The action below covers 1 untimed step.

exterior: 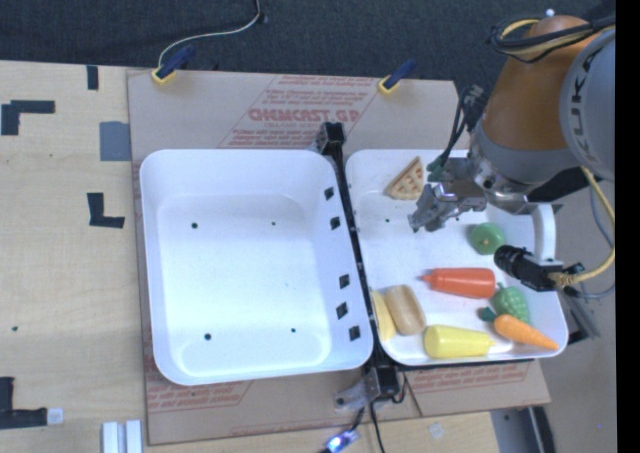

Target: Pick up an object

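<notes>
My gripper (432,215) hangs over the upper middle of the right bin (392,241), just below and right of a tan pizza-slice toy (407,181). Nothing shows between its dark fingers. Lower in the same bin lie a red-orange pepper (462,283), a hot dog bun (405,309), a yellow piece (456,342), a small green round piece (487,237), a green broccoli-like piece (510,301) and an orange carrot (525,332). The wrist hides the bin's upper right corner.
The left bin (160,241) stands beside the right one, with a black clip divider (345,241) along their shared wall. Both rest on a cardboard sheet (290,106) clamped at the back. A black cable fitting (525,267) overhangs the right bin's edge.
</notes>
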Each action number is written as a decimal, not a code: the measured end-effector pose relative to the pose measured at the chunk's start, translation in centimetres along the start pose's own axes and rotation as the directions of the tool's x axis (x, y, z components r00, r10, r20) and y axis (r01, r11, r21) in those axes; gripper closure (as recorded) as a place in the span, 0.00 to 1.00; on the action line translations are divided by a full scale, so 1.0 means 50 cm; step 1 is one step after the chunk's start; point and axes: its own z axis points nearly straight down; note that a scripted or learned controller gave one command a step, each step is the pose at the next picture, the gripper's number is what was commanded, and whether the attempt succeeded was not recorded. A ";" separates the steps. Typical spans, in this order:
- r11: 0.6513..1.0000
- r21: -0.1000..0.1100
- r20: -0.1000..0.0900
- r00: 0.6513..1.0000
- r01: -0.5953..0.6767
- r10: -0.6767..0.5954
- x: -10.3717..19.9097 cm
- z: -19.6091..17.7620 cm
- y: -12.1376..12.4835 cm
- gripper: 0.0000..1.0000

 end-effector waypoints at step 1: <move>1.000 0.001 0.000 1.000 -0.007 0.007 -0.067 0.083 -0.135 1.00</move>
